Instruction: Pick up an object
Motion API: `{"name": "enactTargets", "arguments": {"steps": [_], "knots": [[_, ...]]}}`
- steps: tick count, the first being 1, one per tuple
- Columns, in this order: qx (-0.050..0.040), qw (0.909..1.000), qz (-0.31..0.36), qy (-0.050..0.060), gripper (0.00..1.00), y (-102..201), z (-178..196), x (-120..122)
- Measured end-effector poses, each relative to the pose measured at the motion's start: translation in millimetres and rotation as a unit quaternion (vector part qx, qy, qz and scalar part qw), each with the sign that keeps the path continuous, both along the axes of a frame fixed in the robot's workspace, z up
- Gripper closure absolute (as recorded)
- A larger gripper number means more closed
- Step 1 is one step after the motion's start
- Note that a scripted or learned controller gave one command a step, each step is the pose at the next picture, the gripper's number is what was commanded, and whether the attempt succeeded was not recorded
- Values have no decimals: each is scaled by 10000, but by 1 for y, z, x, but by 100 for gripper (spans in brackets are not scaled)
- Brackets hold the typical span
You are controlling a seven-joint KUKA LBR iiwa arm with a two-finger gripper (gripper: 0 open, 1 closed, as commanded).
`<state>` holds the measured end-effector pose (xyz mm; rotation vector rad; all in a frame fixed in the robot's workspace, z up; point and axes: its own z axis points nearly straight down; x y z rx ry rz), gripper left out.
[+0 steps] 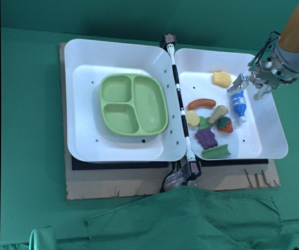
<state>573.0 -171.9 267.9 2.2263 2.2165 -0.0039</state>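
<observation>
blue bottle (238,106) | right bin (274,134), about 3 o'clock of the toy pile | likely light, rigid, smooth plastic, may slip; take it across the body | gripper (250,85) fingers spread, nothing between them | bottle just at 7 o'clock of the fingertips, near touching

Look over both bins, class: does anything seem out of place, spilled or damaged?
Nothing stands out. The green plate lies flat in the left bin. The toy foods, among them the sausage and grapes, sit loosely in the right bin, with the tool above the blue bottle.
</observation>
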Motion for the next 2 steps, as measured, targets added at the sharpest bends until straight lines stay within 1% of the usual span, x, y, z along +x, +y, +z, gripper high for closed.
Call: {"name": "enactTargets", "arguments": {"steps": [1,2], "knots": [[-1,10000,-1,-2,0,-9,-44,-3],[-14,10000,3,-68,0,-11,-85,0]]}}
